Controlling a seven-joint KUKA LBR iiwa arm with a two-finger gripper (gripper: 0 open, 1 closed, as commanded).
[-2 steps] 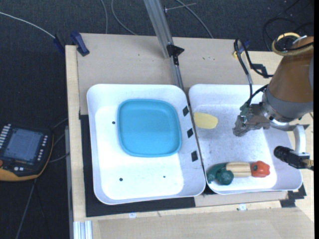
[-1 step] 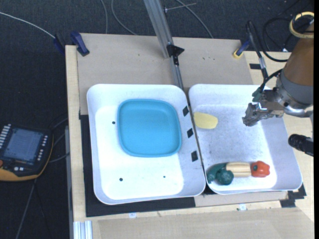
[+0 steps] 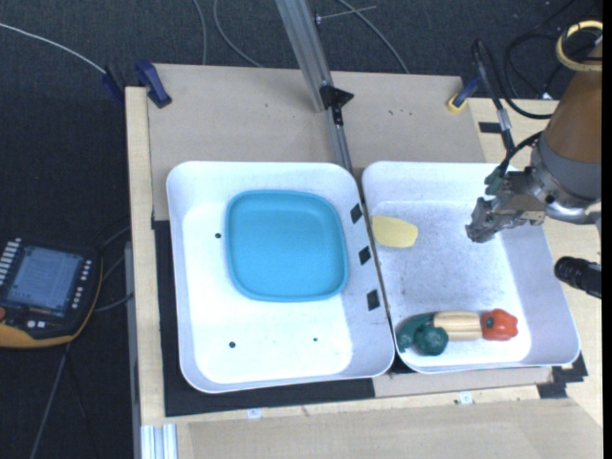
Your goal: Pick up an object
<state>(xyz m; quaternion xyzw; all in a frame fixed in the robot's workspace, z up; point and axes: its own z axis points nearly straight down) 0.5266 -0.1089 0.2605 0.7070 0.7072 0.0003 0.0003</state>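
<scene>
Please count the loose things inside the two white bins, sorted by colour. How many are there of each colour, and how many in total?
Blue: 1, plate
Yellow: 1, flat piece
Green: 1, lump
Tan: 1, cylinder
Red: 1, round thing
Total: 5

Right bin [image 3: 535, 256]: speckled floor open through the middle. Obstacles: yellow piece [image 3: 395, 231] at the left wall; green object [image 3: 423, 337], tan cylinder [image 3: 457, 325] and red object [image 3: 498, 324] in a touching row along the near wall. Left bin [image 3: 191, 256]: blue plate [image 3: 287, 245] covers the centre.
</scene>
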